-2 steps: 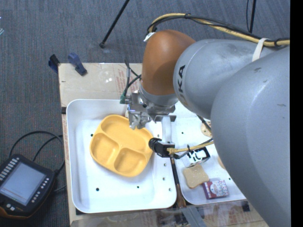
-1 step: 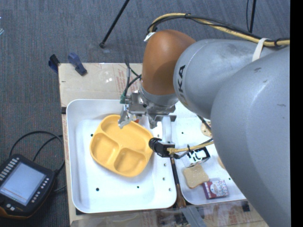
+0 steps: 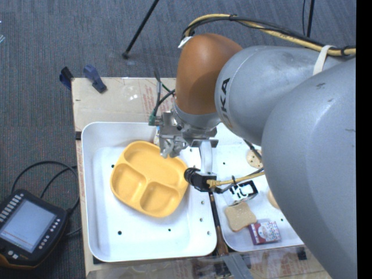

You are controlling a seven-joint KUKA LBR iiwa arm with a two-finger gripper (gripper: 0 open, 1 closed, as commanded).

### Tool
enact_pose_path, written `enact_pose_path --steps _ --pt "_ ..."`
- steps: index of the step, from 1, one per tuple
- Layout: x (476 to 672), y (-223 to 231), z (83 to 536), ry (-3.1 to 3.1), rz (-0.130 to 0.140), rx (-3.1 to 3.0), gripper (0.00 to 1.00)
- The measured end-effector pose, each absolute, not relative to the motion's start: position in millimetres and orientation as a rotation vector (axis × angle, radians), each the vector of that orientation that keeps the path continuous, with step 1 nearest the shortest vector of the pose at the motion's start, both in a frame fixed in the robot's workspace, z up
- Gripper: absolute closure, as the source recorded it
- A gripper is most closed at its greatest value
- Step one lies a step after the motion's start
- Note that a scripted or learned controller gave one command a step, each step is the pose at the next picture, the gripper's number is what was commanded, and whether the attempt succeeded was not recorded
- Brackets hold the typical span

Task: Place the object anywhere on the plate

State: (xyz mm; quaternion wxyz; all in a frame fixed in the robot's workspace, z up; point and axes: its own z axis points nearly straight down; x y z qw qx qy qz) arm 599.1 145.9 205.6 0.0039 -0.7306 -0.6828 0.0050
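In the right bin (image 3: 273, 246), a slice of toast (image 3: 240, 216) lies near the front edge beside a small packet (image 3: 265, 232). The yellow plate (image 3: 148, 179) sits in the left bin (image 3: 99, 225) with bare white floor around it. The gripper (image 3: 168, 147) hangs over the plate's far rim; I cannot tell how its jaws stand.

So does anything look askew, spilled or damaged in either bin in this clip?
Nothing looks spilled or broken. The yellow plate lies flat in the left bin, set at an angle. A toast slice and a small red packet lie in the right bin.
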Motion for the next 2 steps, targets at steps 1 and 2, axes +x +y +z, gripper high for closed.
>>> enact_pose_path --steps 1,2 --pt "599.1 145.6 205.5 -2.139 0.016 -2.291 0.00" --pt "598.9 144.2 212.9 -2.133 0.023 -2.290 1.00"
